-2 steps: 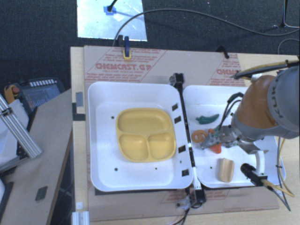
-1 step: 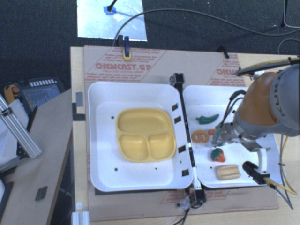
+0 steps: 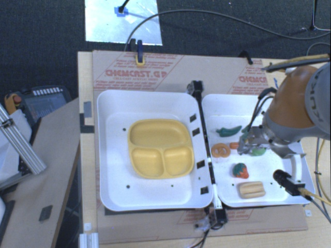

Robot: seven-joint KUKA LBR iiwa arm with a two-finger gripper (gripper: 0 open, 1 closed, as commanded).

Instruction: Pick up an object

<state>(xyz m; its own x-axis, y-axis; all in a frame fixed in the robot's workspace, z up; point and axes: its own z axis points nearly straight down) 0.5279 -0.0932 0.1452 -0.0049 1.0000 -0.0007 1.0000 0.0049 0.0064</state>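
End effector (image 3: 252, 144) low in right bin (image 3: 289, 105), jaw state unclear; orange pretzel (image 3: 221, 150) just left, green pepper (image 3: 228, 131) far-left.

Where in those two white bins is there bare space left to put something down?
Left bin: bare floor all round the yellow tray. Right bin: bare strip at its far end, above the green pepper. Crowded around the gripper, pretzel and bun.

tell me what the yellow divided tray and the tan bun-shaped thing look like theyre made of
The yellow tray in the left bin looks like moulded plastic: one even colour, rounded compartment walls, a soft satin sheen. The tan bun-shaped piece in the right bin looks like toy food, probably plastic or rubber, matte with smooth rounded edges; too small to tell which.
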